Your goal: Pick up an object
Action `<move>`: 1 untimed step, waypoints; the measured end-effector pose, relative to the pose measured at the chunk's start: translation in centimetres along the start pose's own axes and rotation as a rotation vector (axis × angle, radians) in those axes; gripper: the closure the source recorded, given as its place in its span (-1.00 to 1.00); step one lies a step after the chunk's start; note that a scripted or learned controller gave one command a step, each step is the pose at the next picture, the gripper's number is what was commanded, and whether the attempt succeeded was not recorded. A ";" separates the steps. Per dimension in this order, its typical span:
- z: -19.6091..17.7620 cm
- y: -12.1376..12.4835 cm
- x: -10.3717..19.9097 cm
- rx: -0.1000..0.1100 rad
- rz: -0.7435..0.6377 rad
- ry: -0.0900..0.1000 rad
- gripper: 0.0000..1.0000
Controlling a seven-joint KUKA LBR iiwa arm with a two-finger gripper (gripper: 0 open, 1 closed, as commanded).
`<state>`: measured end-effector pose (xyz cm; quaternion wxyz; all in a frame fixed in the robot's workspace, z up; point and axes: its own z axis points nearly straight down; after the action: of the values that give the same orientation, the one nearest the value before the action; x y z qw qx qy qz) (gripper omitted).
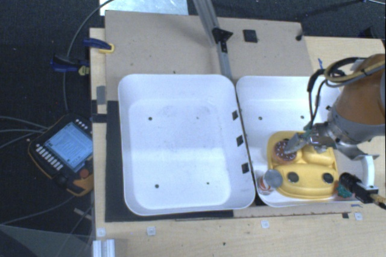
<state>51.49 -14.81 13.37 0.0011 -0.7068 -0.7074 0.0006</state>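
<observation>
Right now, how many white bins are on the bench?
2. The left bin lies at the middle of the view. The right bin touches its right side and holds a yellow object under the gripper.

Robot lab: teach pendant [63, 153], clamped bench [163, 47]

Gripper [300, 142] is sitting low in right bin [265, 99]; yellow toy [310, 174] and small grey object [272, 178] are crowding space just below it. Bin floor above it is lying open.

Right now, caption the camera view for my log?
Tool down over yellow toy in right bin; left bin beside it.
</observation>
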 end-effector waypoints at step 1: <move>1.5 0.7 0.4 -0.019 -0.009 0.002 -1.00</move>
<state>52.17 -14.45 11.89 -0.0051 -0.7037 -0.7105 -0.0068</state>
